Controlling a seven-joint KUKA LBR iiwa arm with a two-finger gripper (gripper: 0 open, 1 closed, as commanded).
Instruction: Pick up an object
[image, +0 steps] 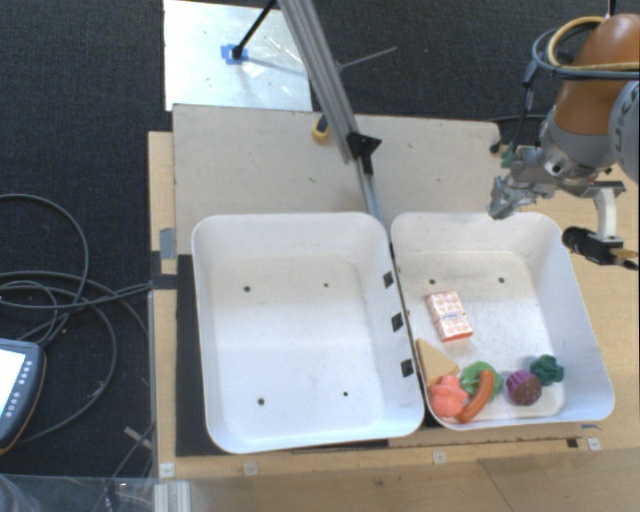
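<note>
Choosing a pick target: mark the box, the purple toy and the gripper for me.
box (449, 315), camera view, middle of its top face.
purple toy (523, 387), camera view, centre of its round body.
gripper (501, 203), camera view, its lower tip above the right bin's far rim.

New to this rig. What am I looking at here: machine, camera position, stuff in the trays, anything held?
One fixed camera looks down at a slant on a bench. The grey robot arm with an orange band reaches in from the right; its two-finger gripper hovers above the right white bin's far rim, with nothing seen between its fingers. That bin holds a small pink-and-white box and, along its near edge, toy foods: tan wedge, orange-red pieces, green and purple items. The left white bin sits alongside.
</note>
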